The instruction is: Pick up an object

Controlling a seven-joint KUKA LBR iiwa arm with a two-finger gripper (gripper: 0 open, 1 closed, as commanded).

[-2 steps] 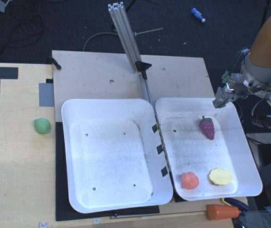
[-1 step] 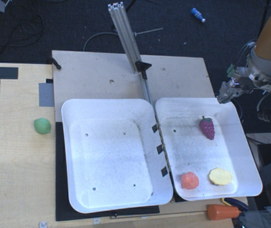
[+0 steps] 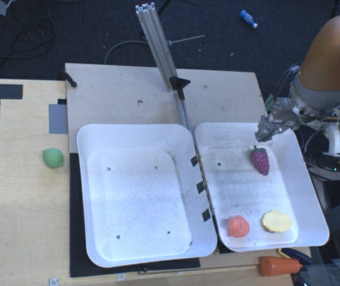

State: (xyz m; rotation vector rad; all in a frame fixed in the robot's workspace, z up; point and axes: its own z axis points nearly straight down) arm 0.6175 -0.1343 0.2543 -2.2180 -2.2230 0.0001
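Arm (image 3: 322,58): reaching in from the right edge of the frame, orange band high at upper right, grey wrist below it, angled down and to the left toward the right-hand bin.
Gripper (image 3: 264,134): tilted, tip pointing down-left, hovering over the upper right part of the right bin, just above the purple fruit.
Gripper state: too small and dark to make out, so cannot tell whether apart or together; nothing seen clamped.
Purple fruit (image 3: 260,161): lying in the right bin, upper right area, just below the gripper tip; contact between tip and fruit top cannot be told.
Orange-red lump (image 3: 238,226): low in the right bin, near its bottom edge, toward the left side.
Yellow piece (image 3: 276,221): low in the right bin, just right of the orange-red lump, apart from it.
Right bin (image 3: 229,142): white, shallow, speckled floor, right of centre frame.
Left bin (image 3: 98,142): white, shallow, side by side with the right bin, centre-left of frame.
Green ball (image 3: 53,158): out on the wooden bench at far left, well apart from both bins.
Orange tool handle (image 3: 279,266): at the bottom right of frame, below the right bin.
Metal rail (image 3: 158,43): slanting from top centre down toward the gap between the bins.
Blue item (image 3: 249,19): on the dark floor, upper right.
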